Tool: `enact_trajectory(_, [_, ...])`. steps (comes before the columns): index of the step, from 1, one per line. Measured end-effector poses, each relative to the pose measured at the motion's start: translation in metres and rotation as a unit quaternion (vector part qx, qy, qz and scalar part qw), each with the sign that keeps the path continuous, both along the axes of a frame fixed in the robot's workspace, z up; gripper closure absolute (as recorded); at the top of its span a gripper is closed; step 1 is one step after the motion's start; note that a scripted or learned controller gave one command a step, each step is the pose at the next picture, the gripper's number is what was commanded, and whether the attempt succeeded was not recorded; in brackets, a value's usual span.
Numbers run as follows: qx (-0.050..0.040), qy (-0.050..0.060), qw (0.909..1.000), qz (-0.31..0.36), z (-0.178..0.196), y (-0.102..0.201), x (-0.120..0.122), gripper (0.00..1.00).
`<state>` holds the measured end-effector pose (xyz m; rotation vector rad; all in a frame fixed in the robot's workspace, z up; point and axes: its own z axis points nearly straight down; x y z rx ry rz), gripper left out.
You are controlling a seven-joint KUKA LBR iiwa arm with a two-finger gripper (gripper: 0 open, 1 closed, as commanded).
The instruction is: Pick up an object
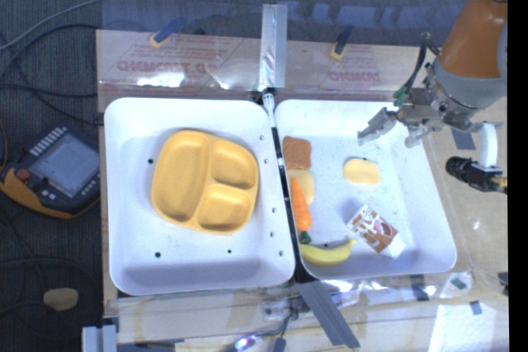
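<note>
Yellows and oranges on white bins

Both bins are plain white; the left one carries a mustard-yellow tray with three compartments. In the right bin lie a brown toast, a pale yellow slice, an orange carrot, a yellow banana with a dark tip, a cream-yellow lump, and a packet patterned brown, white and red. The arm is orange over grey.
</note>
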<state>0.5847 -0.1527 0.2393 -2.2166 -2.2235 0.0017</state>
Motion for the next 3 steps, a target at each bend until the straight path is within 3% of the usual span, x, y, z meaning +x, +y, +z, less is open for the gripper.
enact_trajectory(1, [-0.0005,0.0,0.9991,0.043,-0.118,-0.031,-0.001,0.0])
enact_trajectory(2, [-0.0028,-0.008,0.9955,0.094,-0.149,-0.03,-0.038,0.0])
enact_trajectory(3, [-0.0013,-0.009,0.9955,0.095,-0.138,-0.028,-0.036,1.0])
